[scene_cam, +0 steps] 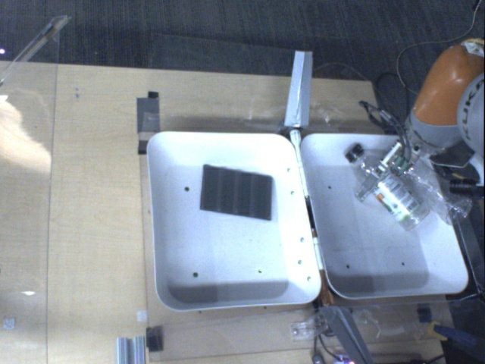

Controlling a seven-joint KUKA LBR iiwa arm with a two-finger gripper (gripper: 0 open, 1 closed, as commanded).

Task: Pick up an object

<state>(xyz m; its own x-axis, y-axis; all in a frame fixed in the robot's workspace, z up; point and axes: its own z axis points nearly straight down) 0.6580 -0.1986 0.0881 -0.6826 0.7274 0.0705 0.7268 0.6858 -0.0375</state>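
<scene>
- As the grey arm with its orange band (449, 82) reaches over the right white bin (356, 271), its two-finger gripper (379, 174) sits low near that bin's far right corner.
- A clear plastic bottle (400, 199) lies just beside the gripper, toward the right edge.
- A dark ribbed rectangular pad (236, 192) lies in the left white bin (227, 279).
- Judged step: closing in for the grasp; whether anything is held cannot be told.

Materials you're looking at
Your two bins (227, 294) look smooth white plastic; the bench (83, 226) pale matt wood; the dark pad (236, 192) matt, ribbed.
</scene>
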